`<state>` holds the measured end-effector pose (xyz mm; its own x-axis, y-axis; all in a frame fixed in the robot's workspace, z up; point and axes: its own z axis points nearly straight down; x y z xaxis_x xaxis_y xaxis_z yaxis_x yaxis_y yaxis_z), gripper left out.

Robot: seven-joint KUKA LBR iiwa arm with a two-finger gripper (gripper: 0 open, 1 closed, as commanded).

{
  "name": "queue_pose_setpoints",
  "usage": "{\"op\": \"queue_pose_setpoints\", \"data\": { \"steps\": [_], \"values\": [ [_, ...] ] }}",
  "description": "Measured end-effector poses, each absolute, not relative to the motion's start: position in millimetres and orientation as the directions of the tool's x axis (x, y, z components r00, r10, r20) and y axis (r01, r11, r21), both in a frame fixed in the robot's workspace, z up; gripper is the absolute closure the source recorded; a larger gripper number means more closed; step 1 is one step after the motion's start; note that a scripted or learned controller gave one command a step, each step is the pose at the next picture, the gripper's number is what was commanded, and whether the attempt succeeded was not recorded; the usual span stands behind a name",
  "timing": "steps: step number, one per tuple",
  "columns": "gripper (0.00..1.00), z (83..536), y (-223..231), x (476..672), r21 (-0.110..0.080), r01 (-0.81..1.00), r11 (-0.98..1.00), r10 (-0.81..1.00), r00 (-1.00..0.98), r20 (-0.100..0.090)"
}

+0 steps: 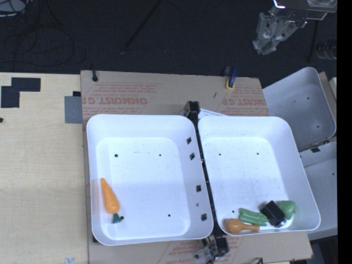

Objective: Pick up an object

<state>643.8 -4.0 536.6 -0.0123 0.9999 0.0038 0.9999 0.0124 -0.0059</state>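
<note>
My gripper [269, 37] sits high at the top right of the camera view, above the dark floor behind the bench and well clear of both bins. I can't tell from here how it's set, nothing visibly in it. Nearest candidates lie down and slightly right of me, in the near right corner of the right bin [250, 128]: a black block [273, 213] lying partly over a green pod [253, 216], a green round piece [287, 207] just beside the block toward the bin's right wall, and an orange-tan pear-shaped piece [240, 226] touching the front wall. It's a tight cluster, things touching. The pod's long axis runs roughly left-right along the front wall, and so does the pear piece's. The alternative is the orange carrot [110, 197] in the left bin [140, 125], near its left wall, well apart from anything, long axis roughly front-to-back. It's farther from me, across the divider, but isolated. My read: the right-bin cluster is the shorter reach, the carrot the cleaner grasp, closing across its width.
</note>
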Motion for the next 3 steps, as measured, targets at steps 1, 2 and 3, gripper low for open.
{"op": "queue_pose_setpoints", "data": {
  "steps": [1,2,3],
  "values": [
    [1.00,500.5,34.1,643.8,-0.008,1.000,0.004,1.000,-0.004,0.000],
    [1.00,477.7,84.4,643.7,-0.007,1.000,0.004,1.000,-0.004,0.000],
    [1.00,395.5,48.4,643.1,-0.012,1.000,-0.003,1.000,0.003,-0.003]
  ]
}}
